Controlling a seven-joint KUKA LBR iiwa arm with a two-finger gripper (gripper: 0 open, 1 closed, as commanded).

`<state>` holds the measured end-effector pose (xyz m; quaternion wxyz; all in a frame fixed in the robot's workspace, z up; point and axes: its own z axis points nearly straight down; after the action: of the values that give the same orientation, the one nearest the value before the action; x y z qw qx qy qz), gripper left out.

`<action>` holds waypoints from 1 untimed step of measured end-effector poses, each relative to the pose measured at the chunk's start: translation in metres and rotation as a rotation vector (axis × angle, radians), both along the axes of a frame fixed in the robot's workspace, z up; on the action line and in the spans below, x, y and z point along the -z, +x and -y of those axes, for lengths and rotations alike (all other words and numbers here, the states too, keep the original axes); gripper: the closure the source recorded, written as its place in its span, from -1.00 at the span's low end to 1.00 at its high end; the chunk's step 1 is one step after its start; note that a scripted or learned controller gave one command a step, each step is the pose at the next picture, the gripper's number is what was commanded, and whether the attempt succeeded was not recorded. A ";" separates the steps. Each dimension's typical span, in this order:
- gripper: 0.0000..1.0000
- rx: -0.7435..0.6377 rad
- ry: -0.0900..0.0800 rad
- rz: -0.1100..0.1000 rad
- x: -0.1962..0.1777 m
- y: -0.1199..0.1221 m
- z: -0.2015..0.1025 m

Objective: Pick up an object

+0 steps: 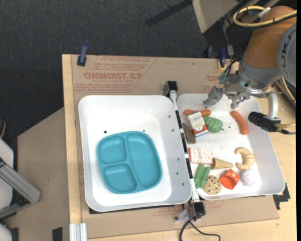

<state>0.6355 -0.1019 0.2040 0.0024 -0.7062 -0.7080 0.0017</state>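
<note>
Round speckled cookie (212, 185) lies low in the right bin (275, 162); gripper (226, 96) hovers spread, grasping nothing.

We see a grey arm (277, 47) with a broad orange band (263, 40) above the wrist, yellow and black cables (254, 14) looped over it, and a grey metal gripper (225, 96).

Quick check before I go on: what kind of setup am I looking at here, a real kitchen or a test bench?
Likely a lab test bench, not a kitchen: two shallow white plastic bins sit on a cardboard-covered board, with small toy foods like a plastic croissant and a grey-and-orange robot arm above.
</note>
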 end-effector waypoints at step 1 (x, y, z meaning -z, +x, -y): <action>-1.00 0.001 0.001 -0.003 0.073 0.017 -0.007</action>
<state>0.6524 -0.0951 0.1314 0.0039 -0.7065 -0.7077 0.0026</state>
